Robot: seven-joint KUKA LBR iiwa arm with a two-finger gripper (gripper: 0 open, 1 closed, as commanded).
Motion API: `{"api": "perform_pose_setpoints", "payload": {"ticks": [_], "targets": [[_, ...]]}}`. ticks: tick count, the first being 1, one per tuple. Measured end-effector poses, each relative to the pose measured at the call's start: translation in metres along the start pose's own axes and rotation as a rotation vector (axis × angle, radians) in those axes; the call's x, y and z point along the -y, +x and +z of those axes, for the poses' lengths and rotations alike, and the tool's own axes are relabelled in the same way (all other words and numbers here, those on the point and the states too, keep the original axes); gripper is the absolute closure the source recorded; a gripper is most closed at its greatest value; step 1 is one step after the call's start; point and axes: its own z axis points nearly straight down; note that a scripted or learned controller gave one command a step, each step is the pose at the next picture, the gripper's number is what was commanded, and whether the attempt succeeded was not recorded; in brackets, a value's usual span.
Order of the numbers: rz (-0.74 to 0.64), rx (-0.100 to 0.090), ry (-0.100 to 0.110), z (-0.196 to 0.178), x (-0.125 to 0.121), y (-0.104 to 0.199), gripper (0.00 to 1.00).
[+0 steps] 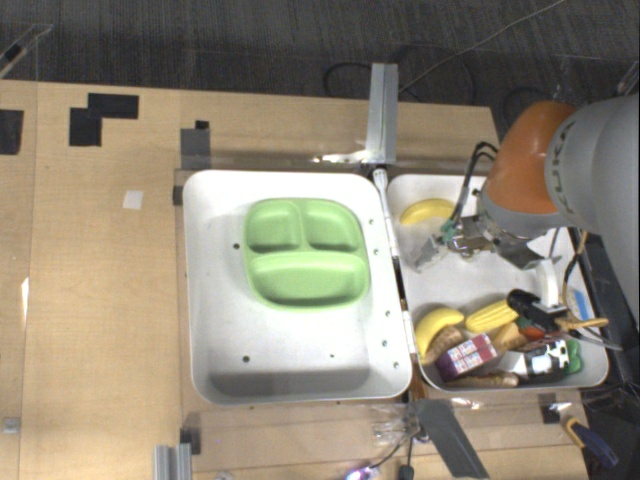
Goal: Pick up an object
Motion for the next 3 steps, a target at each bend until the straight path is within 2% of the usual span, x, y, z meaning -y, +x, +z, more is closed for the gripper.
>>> {"api": "perform_pose_setpoints", "payload": {"ticks": [1, 2, 3], "targets": [[-0.003, -0.001, -0.01, -0.013, -0.004, 0.002, 1.0], [-0.002, -0.001, -0.01, -0.013, -0.004, 0.002, 0.0], [-0.005, 0.0, -0.016, -0.025, -0.006, 0.002, 1.0]]}}
